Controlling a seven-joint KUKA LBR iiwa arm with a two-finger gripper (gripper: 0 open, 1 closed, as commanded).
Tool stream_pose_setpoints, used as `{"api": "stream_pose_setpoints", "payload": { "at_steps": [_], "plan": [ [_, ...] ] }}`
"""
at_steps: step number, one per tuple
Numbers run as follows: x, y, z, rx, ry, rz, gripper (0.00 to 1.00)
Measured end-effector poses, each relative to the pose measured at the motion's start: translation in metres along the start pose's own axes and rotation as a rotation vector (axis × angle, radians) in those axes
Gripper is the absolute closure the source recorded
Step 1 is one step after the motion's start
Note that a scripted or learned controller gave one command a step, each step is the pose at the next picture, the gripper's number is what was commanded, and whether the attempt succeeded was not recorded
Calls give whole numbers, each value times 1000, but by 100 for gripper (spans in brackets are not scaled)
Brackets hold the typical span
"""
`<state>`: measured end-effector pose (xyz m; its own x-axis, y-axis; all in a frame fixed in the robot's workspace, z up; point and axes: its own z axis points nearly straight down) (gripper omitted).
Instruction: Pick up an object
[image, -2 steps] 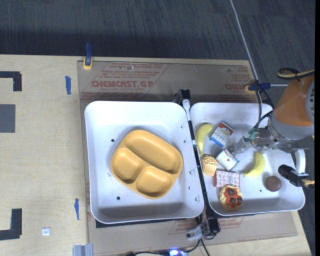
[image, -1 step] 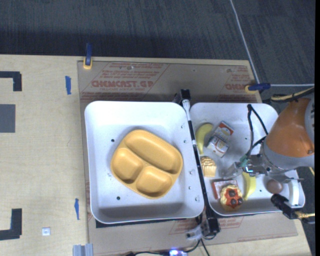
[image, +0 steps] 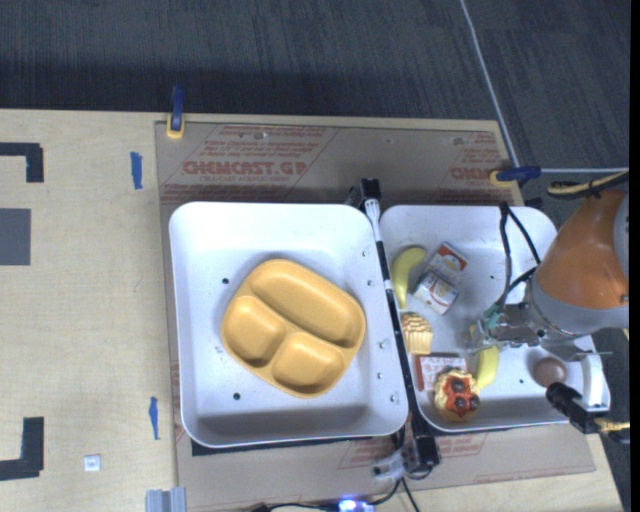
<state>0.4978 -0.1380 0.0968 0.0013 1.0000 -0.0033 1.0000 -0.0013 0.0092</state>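
The gripper (image: 497, 328) hangs low in the right bin (image: 520, 225), and whether its fingers are spread or closed cannot be told from above, since the wrist hides them. Just beneath and beside it lies a small banana (image: 487, 367), with a red-and-yellow toy (image: 455, 392) further toward the near left corner and a brown egg-like ball (image: 547, 371) off to its other side. A second banana (image: 405, 273) and a small carton (image: 439, 280) lie beyond it, while the yellow divided tray (image: 291, 326) sits apart in the left bin (image: 195, 300).

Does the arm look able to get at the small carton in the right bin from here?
Probably yes: the carton lies uncovered near the banana, and the gripper sits over the same bin, nothing between.
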Motion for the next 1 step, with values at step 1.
{"api": "stream_pose_setpoints", "payload": {
  "at_steps": [1],
  "plan": [
    [66, -17, -88, 7, 3, -3, 100]
  ]
}}
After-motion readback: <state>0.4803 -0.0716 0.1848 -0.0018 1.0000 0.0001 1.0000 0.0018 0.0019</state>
